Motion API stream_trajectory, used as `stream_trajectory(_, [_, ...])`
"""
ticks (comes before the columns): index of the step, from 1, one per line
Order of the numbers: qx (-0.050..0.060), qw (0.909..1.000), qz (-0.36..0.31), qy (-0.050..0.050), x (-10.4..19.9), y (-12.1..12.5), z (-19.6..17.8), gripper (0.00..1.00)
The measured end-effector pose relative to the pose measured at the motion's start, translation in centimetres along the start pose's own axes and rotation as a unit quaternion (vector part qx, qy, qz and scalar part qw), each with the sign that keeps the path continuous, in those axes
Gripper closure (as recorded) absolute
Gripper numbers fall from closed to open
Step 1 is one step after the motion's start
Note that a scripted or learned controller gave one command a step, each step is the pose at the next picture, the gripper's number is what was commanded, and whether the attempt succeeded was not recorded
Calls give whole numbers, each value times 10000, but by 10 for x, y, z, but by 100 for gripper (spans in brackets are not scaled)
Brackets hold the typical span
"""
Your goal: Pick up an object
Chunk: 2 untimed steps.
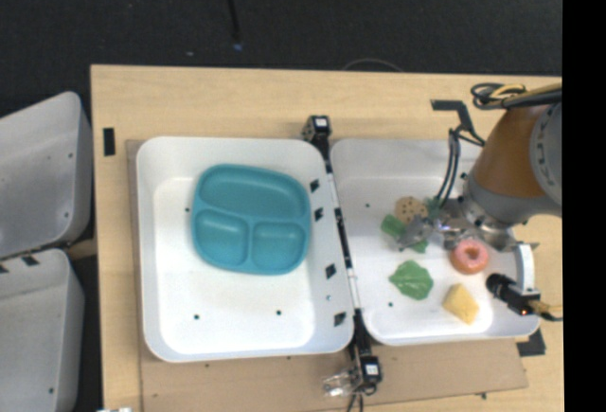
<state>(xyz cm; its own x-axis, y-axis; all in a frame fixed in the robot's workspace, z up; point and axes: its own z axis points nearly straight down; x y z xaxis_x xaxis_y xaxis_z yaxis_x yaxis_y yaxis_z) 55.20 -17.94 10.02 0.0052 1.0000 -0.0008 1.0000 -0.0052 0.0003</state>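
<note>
The right bin (pixel 379 159) holds several small toy foods. A tan cookie (pixel 409 207) lies by a small green piece (pixel 392 227), and a larger green leafy piece (pixel 411 278) sits nearer the front. To their right are a pink donut (pixel 470 256) and a yellow wedge (pixel 463 303). My gripper (pixel 423 230) is low in this bin, right beside the cookie and the small green piece, with the donut just to its right. The grey wrist and orange band rise behind it and hide part of the bin's right side.
The left bin (pixel 156 240) holds a teal divided plate (pixel 251 218). A ridge with black clips (pixel 333 230) separates the two bins. Cables and a black fitting (pixel 511 292) hang by the right bin's right edge.
</note>
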Motion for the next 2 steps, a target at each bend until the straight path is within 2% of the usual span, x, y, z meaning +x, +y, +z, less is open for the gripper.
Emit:
stream_trajectory(1, [-19,10000,29,-3,-1,1,-12,100])
stream_trajectory(2, [-33,10000,-40,-6,3,-2,-73,100])
